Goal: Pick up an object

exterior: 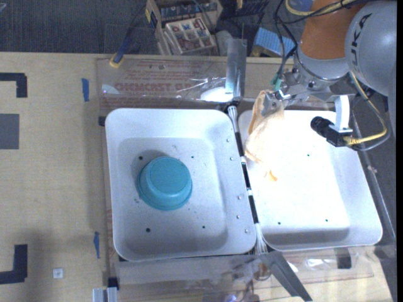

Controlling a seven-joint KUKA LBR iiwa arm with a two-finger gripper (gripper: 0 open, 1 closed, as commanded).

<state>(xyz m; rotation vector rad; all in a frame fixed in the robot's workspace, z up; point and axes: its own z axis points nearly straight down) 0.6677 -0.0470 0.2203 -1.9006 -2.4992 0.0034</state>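
**A:** Behind your bench you have a dark floor with a small rack of printed cards [186,27] and loose cables; the wooden bench top [50,187] carries both white bins side by side.

**B:** And what do you want me to note in the left bin [123,131]?

**A:** You can see a teal bowl [165,182] lying upside down on its floor, left of centre, well apart from the arm.

**B:** Where is your gripper [272,100]?

**A:** You'll find it over the far left corner of the right bin [359,206], close to the divide between the bins. A pale yellowish cloth [264,137] hangs down from it, its top bunched right at the fingertips, its lower end reaching the bin floor.

**B:** So the fingers are closed on it?

**A:** It looks that way to you and me, pinched on the cloth's top edge, though glare there makes the contact hard to read.
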